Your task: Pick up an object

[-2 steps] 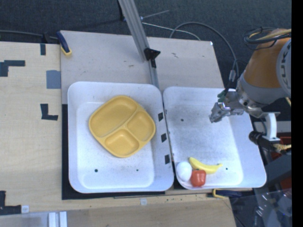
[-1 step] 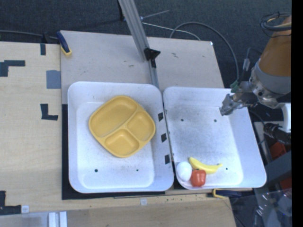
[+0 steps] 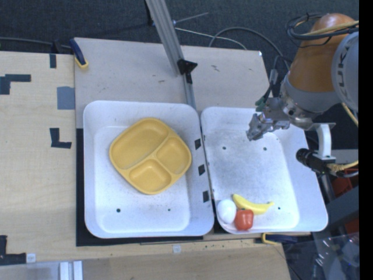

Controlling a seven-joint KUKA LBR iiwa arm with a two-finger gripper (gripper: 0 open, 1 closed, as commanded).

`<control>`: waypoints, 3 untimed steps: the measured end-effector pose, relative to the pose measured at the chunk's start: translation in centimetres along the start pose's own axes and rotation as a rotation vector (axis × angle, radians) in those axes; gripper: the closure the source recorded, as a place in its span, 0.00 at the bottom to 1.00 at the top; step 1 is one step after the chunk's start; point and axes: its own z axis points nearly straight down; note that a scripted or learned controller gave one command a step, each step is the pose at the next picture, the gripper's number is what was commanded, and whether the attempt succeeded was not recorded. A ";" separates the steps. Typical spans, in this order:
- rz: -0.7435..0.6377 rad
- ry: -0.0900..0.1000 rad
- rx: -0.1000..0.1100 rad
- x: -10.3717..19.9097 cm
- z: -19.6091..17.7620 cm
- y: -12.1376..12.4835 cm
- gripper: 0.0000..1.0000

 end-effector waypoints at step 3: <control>0.001 0.000 -0.001 13.1 2.4 6.8 1.00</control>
